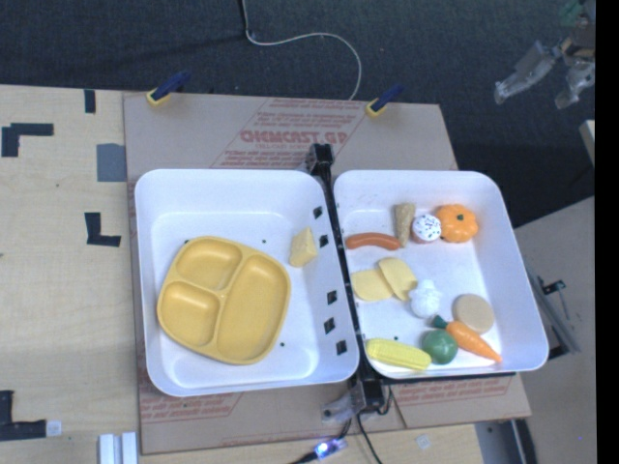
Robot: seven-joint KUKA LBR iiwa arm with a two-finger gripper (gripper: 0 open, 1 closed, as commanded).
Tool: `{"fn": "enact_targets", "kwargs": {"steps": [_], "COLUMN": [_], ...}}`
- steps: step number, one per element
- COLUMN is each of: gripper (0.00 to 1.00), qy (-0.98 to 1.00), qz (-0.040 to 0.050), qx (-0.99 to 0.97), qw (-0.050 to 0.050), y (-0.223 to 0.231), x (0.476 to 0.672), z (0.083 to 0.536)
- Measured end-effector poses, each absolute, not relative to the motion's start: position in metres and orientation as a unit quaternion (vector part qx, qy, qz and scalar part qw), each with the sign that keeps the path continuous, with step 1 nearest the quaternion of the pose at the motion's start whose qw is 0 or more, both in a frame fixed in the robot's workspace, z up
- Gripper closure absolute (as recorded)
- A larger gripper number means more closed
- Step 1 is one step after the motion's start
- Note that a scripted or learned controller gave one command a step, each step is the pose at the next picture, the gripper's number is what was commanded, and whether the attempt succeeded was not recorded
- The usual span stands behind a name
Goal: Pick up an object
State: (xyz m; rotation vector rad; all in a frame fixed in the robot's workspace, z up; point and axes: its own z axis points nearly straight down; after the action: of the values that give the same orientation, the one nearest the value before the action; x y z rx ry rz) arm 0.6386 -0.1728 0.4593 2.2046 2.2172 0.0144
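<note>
My gripper hangs at the upper right, over the dark floor beyond the right bin, far from every object. Its two fingers stand apart, open, with nothing between them. The right bin holds several toy foods: an orange pumpkin, a white-and-red ball, a sausage, yellow slices, a white garlic, a tan disc, a carrot, a green vegetable and a corn cob. In the left bin lie a yellow divided plate and a cheese wedge.
Both bins rest on a cardboard sheet held by clamps at its far corners. A cable loops over the dark floor behind it. A black divider runs between the bins.
</note>
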Motion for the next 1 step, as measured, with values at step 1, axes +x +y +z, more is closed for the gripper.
{"fn": "enact_targets", "kwargs": {"steps": [1], "gripper": [1.00], "qy": [0.708], "qz": [-0.0011], "qx": [0.706], "qw": [0.001], "y": [-0.1746], "x": [0.6387], "z": [0.4576]}}
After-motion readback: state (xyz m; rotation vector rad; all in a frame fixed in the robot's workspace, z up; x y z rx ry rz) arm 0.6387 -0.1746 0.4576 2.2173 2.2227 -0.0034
